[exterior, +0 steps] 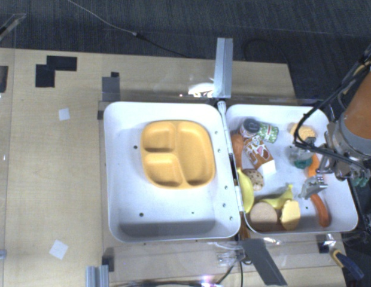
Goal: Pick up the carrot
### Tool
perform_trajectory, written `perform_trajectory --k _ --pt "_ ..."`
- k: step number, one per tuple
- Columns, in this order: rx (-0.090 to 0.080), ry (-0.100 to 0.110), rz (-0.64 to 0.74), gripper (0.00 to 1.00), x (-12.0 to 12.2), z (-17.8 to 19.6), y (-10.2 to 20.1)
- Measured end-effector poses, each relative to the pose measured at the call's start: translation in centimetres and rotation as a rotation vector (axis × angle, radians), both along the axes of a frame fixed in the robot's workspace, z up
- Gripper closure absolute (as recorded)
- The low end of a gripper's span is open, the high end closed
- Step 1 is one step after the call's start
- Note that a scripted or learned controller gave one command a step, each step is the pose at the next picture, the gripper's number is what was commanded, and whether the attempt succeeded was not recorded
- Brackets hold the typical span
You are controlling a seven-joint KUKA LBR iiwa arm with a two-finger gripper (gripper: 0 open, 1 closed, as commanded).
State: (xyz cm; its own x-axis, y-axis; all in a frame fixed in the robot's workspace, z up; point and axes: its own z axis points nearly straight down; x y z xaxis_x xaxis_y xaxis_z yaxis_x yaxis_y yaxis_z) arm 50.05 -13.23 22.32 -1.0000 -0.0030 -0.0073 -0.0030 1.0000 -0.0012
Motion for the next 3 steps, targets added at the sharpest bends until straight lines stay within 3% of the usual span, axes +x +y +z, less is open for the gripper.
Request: perform_trajectory --k 1,2,3 --pt "0.002 0.007 0.024 0.00 9.6 -9.5 -6.0" --pt "-0.001 -0.007 -0.051 0.00 5.6 -13.4 -7.2" --pt "-0.004 -0.016 -0.044 1.00 5.9 -12.0 -7.1"
